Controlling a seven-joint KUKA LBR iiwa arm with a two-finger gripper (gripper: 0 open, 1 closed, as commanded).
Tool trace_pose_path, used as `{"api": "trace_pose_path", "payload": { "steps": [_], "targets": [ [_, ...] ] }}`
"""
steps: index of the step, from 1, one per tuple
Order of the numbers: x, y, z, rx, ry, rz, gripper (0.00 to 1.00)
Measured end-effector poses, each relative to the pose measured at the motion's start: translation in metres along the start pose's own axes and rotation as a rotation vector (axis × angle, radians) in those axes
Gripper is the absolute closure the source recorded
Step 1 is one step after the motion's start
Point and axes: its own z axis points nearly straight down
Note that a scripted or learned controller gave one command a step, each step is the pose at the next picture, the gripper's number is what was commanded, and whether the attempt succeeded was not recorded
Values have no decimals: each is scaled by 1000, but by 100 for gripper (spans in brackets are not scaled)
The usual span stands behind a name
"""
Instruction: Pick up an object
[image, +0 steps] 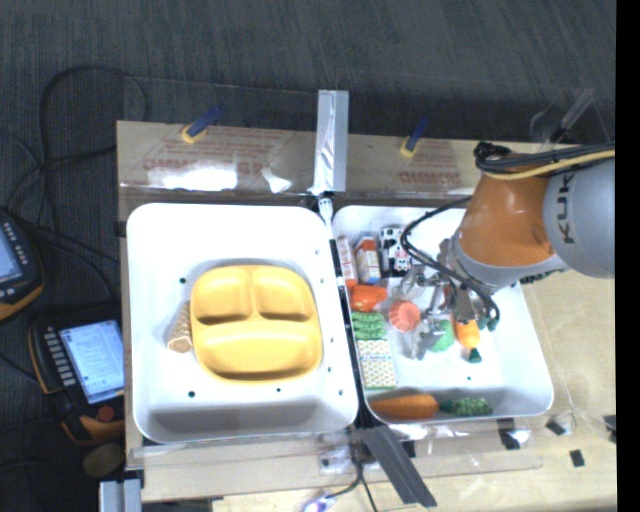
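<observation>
My gripper (436, 322) hangs low over the middle of the right bin (520, 375), below the arm's orange band (505, 220). Right beside it lie a coral-pink round toy (405, 316) on its left and a small orange carrot-like piece (467, 331) on its right. A grey-green piece (437, 343) shows just under the gripper; whether it is held is unclear. Along the bin's left wall sit a red piece (367, 297), a green piece (368, 324) and a checked cracker (376, 366). A long carrot (406, 405) with green leaves (466, 406) lies at the front.
The left bin (160, 400) holds a yellow divided plate (256, 320) with an ice-cream cone (180, 330) against its left side. Small bottles (366, 257) and a black-and-white toy (392, 243) crowd the right bin's back left corner. Cables (530, 155) run above the arm.
</observation>
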Motion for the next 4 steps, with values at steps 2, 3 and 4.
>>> {"api": "trace_pose_path", "payload": {
  "steps": [2, 3, 4],
  "targets": [
    [15, -10, -12, 5, -6, -114, 100],
    [-30, 31, -162, -2, 8, -103, 100],
    [-32, 32, -171, -4, 4, -104, 100]
  ]
}}
